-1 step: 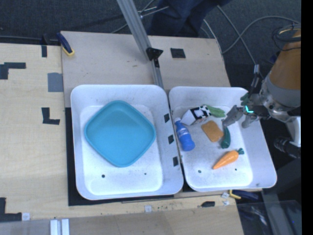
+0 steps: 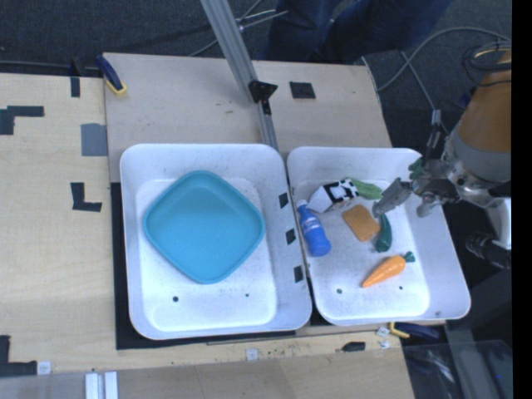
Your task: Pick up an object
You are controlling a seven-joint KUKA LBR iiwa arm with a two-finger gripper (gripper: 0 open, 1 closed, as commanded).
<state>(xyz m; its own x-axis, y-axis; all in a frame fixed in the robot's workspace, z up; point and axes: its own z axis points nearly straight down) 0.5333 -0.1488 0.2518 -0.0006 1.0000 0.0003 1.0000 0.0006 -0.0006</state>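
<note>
The right bin (image 2: 436,302) holds several small items. A blue bottle (image 2: 313,230) lies by its left wall, and a black-and-white toy (image 2: 336,194) with a green piece (image 2: 367,191) sits beside it. A tan square block (image 2: 361,222) lies mid-bin, with a dark green vegetable (image 2: 383,233) to its right. An orange carrot (image 2: 385,271) is near the front. My gripper (image 2: 406,205) hovers over the bin's right half, just above and right of the tan block and the green vegetable. Its fingers are spread open with nothing between them.
The left bin (image 2: 133,173) holds a blue square plate (image 2: 204,224). A slanted metal post (image 2: 235,44) rises behind the bins. The arm with its orange band (image 2: 489,119) comes in from the right. A person's legs stand behind the bench.
</note>
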